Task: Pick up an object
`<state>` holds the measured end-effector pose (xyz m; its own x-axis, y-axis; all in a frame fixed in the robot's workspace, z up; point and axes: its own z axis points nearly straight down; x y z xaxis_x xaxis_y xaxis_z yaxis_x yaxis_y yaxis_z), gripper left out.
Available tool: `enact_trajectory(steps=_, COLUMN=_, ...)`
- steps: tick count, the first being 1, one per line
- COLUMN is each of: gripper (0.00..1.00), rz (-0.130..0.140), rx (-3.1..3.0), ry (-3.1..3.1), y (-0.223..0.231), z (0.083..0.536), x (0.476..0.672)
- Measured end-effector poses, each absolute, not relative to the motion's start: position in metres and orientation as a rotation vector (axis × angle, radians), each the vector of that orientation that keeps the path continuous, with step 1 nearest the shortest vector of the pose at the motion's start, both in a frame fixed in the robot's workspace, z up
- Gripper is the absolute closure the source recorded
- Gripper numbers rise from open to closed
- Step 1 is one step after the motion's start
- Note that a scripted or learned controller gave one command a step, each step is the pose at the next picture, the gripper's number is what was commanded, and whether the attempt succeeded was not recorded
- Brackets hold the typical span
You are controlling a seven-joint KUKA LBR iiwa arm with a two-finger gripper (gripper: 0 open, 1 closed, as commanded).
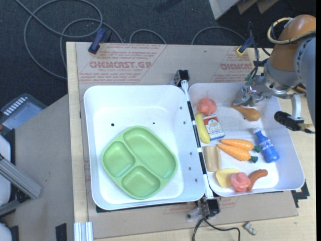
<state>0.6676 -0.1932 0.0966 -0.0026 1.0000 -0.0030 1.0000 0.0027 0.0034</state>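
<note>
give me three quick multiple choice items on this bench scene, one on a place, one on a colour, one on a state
1. Where does the green plate lie?
A. left bin
B. right bin
C. on the floor

2. What colour is the bottle?
A. red
B. blue
C. yellow

3. How does the bottle lie?
A. standing upright
B. on its side
C. atop the plate

Answers: 1 A, the plate rests in the left bin. 2 B, its body is blue. 3 B, it lies flat in the right bin beside the carrot.
</note>
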Motion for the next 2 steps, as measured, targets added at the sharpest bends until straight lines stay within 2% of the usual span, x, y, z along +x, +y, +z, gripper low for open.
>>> enact_trajectory(steps=1, gripper=1.0, rz=-0.002, rx=2.223, ry=2.226, y=-0.119, z=0.085, x=0.666)
enact_trajectory(steps=2, gripper=1.0, rz=0.002, rx=2.219, ry=2.222, y=-0.082, z=0.186, x=0.622)
